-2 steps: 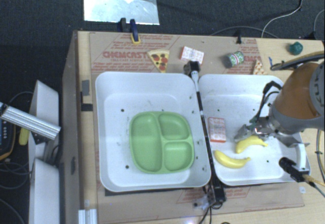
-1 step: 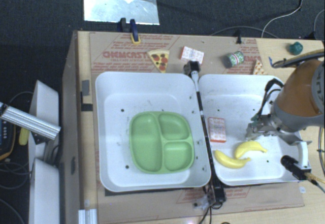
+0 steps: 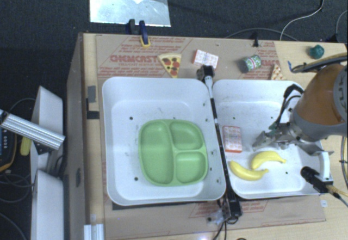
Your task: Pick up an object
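In the right bin (image 3: 244,97) lie two yellow bananas: a curved one (image 3: 269,158) and a second (image 3: 246,171) just left and in front of it, their ends touching. A small white packet with red print (image 3: 232,139) lies near the bin's left wall. My gripper (image 3: 274,140) hangs low over the right bin, just behind the curved banana and to the right of the packet. The grey arm with its orange band (image 3: 326,103) reaches in from the right. I see nothing held in the gripper.
A green divided plate (image 3: 174,152) lies in the left bin (image 3: 122,124). Behind the bins on the board lie a toy pizza slice (image 3: 171,63), a white card (image 3: 205,58), a small can (image 3: 251,62) and a teal object (image 3: 317,51).
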You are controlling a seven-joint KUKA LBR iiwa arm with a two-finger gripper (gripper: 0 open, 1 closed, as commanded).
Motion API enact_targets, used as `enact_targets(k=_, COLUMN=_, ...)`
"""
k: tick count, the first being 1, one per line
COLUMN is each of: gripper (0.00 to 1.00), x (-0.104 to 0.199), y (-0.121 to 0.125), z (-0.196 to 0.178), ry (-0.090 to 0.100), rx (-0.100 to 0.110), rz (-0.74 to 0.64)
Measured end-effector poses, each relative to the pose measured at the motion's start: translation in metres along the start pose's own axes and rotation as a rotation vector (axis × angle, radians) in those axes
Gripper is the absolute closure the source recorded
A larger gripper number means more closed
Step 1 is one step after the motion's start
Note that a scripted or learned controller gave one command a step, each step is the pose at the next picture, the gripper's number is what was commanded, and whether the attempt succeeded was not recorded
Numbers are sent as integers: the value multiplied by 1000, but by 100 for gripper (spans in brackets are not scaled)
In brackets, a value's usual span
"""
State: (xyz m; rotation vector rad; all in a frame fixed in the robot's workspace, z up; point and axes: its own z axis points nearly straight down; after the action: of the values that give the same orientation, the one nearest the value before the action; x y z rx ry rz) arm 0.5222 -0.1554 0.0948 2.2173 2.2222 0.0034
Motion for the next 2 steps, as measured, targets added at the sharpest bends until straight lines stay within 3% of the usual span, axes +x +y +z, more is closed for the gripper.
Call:
enact_targets(k=1, gripper=0, x=28, y=-36, z=10, ry=1, rx=3, rz=1)
enact_targets(k=2, gripper=100, x=28, y=-34, z=-1, ry=0, rx=0, rz=1)
